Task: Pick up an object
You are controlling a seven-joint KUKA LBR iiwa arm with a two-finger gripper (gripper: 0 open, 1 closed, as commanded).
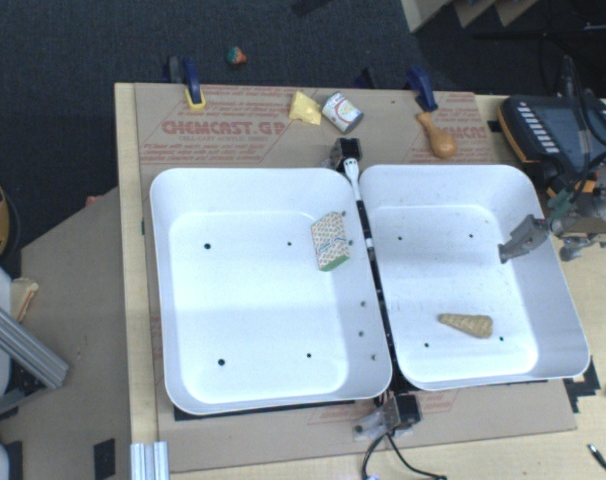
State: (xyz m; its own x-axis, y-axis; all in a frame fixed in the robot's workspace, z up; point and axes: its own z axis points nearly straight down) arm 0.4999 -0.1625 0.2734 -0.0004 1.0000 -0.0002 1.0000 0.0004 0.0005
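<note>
Pincer [510,250] over right bin's [553,298] edge

Bench [233,128] with two white bins

Left bin [173,268] and right bin [553,298] sit side by side; a yellow wedge [305,109], small carton [342,112] and wooden pear shape [438,137] lie behind them.

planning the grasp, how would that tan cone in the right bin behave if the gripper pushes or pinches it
The tan cone lies on its side on the right bin floor, so a push would probably roll it in an arc around its narrow end. Its taper could let it squirt out of a pinch. It looks small, likely light. The gripper sits at the bin's right rim, apart from it.
</note>
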